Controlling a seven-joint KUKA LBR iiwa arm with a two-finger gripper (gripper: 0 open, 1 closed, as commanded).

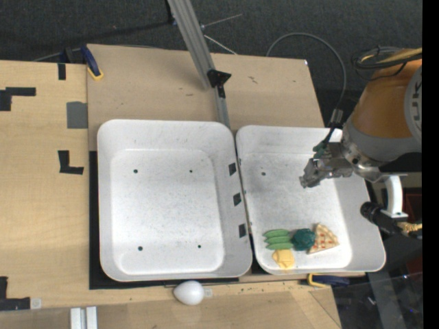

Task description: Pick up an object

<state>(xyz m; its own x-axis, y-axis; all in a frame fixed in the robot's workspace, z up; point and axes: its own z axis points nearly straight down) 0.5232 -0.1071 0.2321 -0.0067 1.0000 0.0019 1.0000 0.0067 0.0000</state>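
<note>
gripper [310, 177] over right bin [288, 146] — toys [302, 240] nr.

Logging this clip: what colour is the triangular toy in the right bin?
Orange-tan with red spots, like a pizza slice, seen in the camera view.
</note>
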